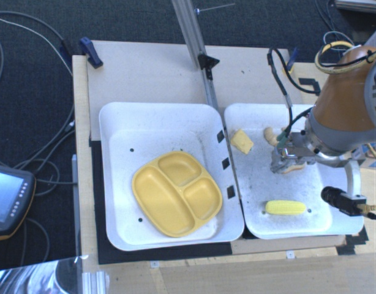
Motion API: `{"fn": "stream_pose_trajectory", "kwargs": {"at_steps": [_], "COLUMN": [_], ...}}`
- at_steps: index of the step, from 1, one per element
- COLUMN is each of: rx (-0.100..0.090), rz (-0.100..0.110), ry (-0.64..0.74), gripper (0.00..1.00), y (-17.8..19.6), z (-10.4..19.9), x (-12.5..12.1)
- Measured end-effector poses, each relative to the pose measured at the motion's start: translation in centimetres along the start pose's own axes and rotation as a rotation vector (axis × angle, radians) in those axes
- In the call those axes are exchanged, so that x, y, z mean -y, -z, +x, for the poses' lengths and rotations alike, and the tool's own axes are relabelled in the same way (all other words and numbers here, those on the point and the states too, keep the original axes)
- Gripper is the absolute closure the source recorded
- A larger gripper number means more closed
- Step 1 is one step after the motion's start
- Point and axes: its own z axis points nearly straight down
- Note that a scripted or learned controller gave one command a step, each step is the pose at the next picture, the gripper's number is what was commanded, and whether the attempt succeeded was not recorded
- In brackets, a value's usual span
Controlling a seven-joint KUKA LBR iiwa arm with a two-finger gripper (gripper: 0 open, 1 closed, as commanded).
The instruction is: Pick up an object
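In the right bin (255, 222) my gripper (282, 163) reaches down near the middle, right over a tan, bread-like object (296, 168) that pokes out beneath it. Another tan piece (271, 135) shows just behind and left of the gripper; whether the two are one object is hidden by the wrist. A yellow cheese wedge (241, 141) lies to the left near the bin's wall. A yellow corn cob (285, 208) rests towards the front of the bin.
The left bin (114, 133) holds a yellow divided plate (177, 192). A grey metal pole (194, 35) slants down to the gap between the bins. Cables (280, 78) trail behind the right bin, and a black fitting (341, 199) sits at its right rim.
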Motion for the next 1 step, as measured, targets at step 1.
{"fn": "stream_pose_trajectory", "kwargs": {"at_steps": [1], "rx": [-0.001], "rz": [0.002], "ry": [0.001], "gripper": [1.0], "y": [-0.38], "z": [5.7], "x": [-0.66]}}
